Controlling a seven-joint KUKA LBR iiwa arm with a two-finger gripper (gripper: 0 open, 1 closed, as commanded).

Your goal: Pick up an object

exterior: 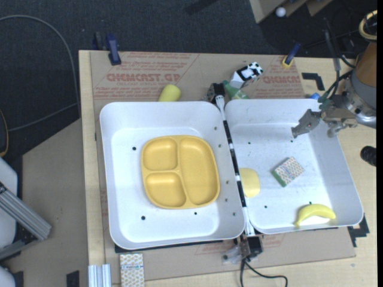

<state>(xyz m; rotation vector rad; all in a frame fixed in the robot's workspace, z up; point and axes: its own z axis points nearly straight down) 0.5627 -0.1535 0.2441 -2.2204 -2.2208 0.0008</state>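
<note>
The gripper (315,123) hangs released, fingers spread, over the right bin's (353,184) far right corner. The small patterned box (288,171) lies mid-bin, nearer the surface's front edge, apart from it.

In the right bin we see three loose things: a small checkered packet (288,171) lying tilted near the middle, a yellow banana (315,214) curved along the near edge, and a pale yellow lump (249,182) against the left wall. A yellow divided plate (179,171) lies flat in the left bin.
</note>
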